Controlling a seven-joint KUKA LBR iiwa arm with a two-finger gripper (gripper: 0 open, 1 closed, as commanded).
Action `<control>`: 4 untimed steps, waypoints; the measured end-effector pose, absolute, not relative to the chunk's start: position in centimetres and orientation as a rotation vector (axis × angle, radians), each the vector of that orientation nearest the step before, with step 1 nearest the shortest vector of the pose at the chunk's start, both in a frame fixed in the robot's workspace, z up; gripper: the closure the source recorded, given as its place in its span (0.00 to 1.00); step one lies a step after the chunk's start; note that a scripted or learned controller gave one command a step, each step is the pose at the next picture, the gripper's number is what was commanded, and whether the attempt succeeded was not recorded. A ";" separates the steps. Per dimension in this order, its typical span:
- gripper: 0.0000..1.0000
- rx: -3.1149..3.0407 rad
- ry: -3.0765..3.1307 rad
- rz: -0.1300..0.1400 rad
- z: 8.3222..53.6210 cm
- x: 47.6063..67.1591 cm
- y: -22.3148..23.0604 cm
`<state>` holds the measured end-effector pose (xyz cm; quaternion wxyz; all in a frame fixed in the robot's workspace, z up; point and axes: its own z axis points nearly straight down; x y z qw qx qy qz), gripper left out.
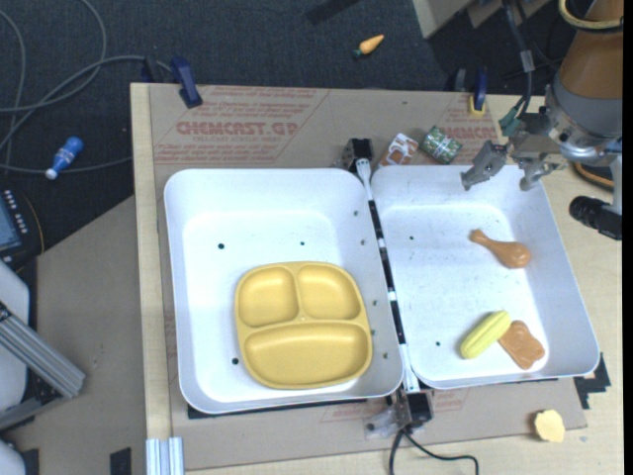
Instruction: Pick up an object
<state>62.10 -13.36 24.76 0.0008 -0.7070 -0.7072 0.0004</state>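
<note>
The claw (507, 164) hangs over the far edge of the right bin (435, 295), near that bin's far right corner, with its two grey fingers spread apart and nothing between them. The arm's orange band sits above it at the right edge of the view.

Three toy foods lie in the right bin. A drumstick (501, 248), tan brown with a thin bone end pointing left and a rounded meaty end to the right, lies by the bin's right wall, about midway along it and well below the claw. Near the bin's near right corner lies a yellow corn cob (485, 333), short and ridged, tilted with its upper end to the right. Touching its right side is a flat orange-brown piece (521, 344) with rounded corners, something like a slice of bread or meat; what it is exactly is hard to tell.

The left bin (198, 265) holds a yellow divided plate (302, 325) with two small compartments at the far side and one wide one at the near side, set toward the bin's near edge.

On the bench just beyond the right bin's far edge rest a small reddish-white packet (401, 148) and a small green can (441, 144). A pale yellow lump (548, 425) sits on the bench near its near right corner.
</note>
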 end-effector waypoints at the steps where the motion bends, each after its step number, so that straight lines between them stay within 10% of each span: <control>1: 0.00 -2.224 -2.212 0.007 18.4 59.1 -20.2; 2: 0.00 -2.211 -2.215 -0.002 8.6 60.9 -21.5; 3: 1.00 -2.219 -2.223 -0.003 10.2 61.1 -21.7; 4: 1.00 -2.215 -2.216 0.001 15.8 51.5 -15.4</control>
